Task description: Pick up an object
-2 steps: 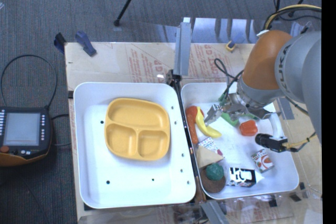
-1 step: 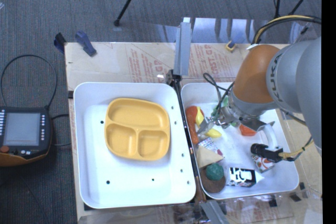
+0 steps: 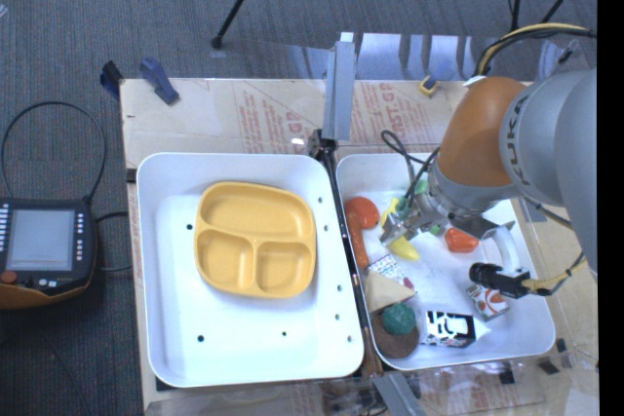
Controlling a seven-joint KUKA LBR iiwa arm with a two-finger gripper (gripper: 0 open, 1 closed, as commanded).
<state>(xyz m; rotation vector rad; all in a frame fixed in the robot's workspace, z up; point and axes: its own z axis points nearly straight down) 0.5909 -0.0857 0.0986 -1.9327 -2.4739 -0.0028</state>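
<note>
Grey carpet surrounds a cardboard-topped bench (image 3: 244,112) that bears 2 shallow white bins. On the carpet to the far left of the bench lies a control pendant (image 3: 41,246) with a looped black cable. Tripod legs cross the carpet beyond the bench.

Reaching in from the right, the arm (image 3: 526,141) sets its gripper (image 3: 408,227) low inside the right bin (image 3: 531,326). Whether the jaws are wide or narrow I cannot tell; the wrist hides most of them, and nothing is plainly seen between them.

Just under and beside the jaws lies a yellow object (image 3: 403,245), its long axis running at a slant from upper left to lower right. Left of the jaws sits a red round object (image 3: 362,211), with an orange carrot-like piece (image 3: 360,248) below it, its length running roughly up and down along the bin wall. Right of the jaws lies a small red-orange object (image 3: 461,240). Nearer the camera from the jaws are a tan wedge (image 3: 388,288), a green ball on a brown disc (image 3: 397,321), a black-and-white carton (image 3: 451,327) and a small red-and-white box (image 3: 490,301).

Well to the left of the jaws, the left bin (image 3: 166,346) holds a yellow tray (image 3: 256,239) with 3 compartments.
</note>
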